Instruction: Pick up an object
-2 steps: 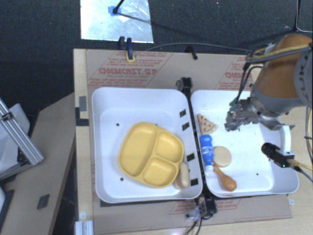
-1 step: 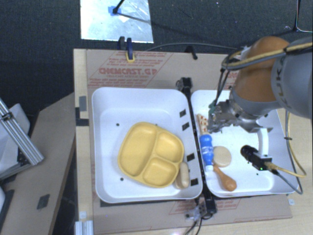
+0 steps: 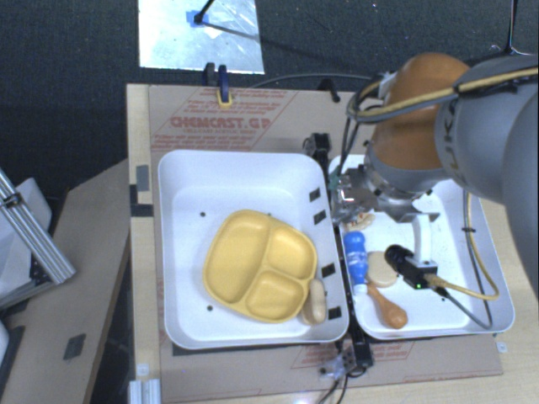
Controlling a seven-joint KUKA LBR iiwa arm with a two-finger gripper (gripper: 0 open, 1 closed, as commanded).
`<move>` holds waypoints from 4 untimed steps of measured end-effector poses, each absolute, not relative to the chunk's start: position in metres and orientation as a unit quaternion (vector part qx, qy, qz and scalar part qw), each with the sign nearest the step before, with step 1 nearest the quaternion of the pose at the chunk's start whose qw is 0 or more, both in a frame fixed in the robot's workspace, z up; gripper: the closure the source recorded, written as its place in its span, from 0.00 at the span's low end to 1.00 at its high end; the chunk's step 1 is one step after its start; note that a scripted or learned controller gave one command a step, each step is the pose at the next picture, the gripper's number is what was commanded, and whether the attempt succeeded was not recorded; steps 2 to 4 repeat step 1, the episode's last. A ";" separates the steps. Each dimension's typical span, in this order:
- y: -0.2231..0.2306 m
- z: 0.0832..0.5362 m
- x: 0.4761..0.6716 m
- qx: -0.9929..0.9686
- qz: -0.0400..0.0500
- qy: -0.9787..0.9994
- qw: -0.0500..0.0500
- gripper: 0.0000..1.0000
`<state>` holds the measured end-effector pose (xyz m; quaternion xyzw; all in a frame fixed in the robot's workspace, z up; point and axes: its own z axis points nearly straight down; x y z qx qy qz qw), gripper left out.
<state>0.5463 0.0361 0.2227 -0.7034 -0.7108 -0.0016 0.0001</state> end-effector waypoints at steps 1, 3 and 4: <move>0.088 0.226 0.530 -0.704 -0.001 -0.711 0.000 1.00; 0.088 0.226 0.530 -0.704 -0.001 -0.711 0.000 1.00; 0.088 0.226 0.530 -0.704 -0.001 -0.711 0.000 1.00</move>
